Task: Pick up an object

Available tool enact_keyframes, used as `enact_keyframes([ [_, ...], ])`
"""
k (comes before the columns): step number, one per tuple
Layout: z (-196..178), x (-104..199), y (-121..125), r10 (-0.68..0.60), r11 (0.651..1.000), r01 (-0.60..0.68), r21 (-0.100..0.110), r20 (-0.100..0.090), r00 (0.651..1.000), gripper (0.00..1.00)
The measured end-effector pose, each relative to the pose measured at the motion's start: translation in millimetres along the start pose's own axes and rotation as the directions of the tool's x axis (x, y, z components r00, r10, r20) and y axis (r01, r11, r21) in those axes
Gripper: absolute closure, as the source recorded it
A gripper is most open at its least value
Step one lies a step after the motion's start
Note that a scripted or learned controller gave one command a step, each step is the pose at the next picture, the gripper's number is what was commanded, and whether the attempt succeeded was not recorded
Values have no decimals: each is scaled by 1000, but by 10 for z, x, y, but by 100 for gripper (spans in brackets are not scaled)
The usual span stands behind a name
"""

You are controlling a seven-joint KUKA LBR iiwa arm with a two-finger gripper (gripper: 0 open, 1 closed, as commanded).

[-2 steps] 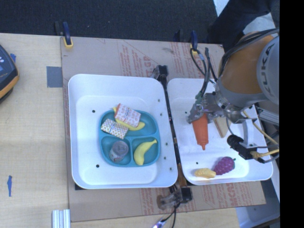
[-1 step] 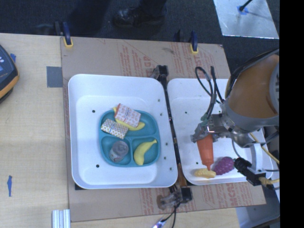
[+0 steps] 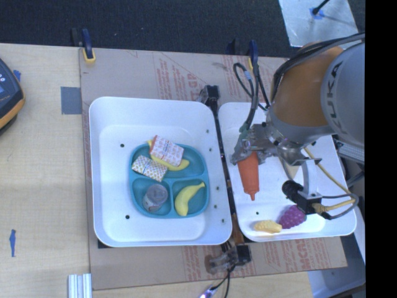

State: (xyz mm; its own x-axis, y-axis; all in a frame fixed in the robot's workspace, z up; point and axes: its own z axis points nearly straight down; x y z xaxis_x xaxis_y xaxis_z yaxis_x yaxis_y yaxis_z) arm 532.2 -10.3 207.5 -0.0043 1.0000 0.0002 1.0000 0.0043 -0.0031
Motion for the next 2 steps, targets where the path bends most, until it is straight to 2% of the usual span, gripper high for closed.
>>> enact_keyframes([
  [1, -25, 21, -567, 1, 1000, -1, 2, 1, 1000, 100],
  [2, -332, 324, -563, 0, 1000, 0, 0, 0, 1000, 100],
])
